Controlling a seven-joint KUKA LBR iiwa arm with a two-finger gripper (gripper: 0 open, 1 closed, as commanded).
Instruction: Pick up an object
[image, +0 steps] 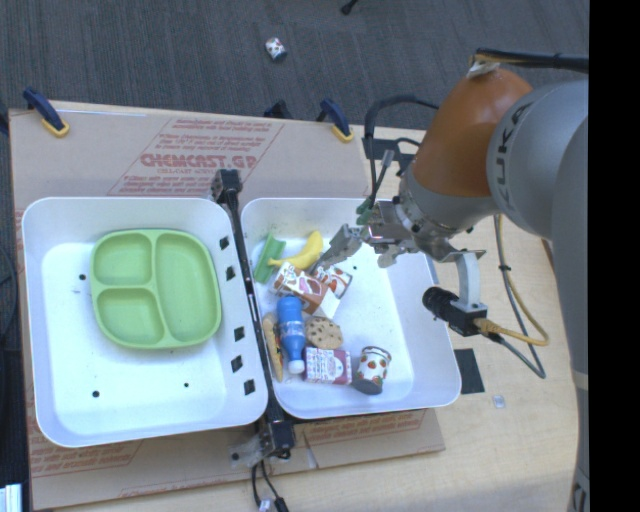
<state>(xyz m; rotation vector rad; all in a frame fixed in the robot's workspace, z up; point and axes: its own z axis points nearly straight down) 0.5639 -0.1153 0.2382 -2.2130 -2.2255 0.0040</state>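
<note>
The right bin (425, 340) holds several small items: a yellow banana (313, 247), a green piece (268, 256), a red-and-white carton (320, 286), a blue bottle (290, 331), a cookie (323, 333), a red box (328, 366) and a small cup (373, 368). My gripper (363, 250) hangs over the upper middle of this bin, just right of the banana and above the carton. Its fingers stand apart, open, with nothing between them. One fingertip (343, 242) lies close to the banana's right end.
The left bin (50, 380) bears a green divided plate (156, 288). A black clip strip (245, 300) runs along the seam between the bins. Cables and a black fitting (450, 308) trail from the wrist over the right bin's right wall. Cardboard lies under both bins.
</note>
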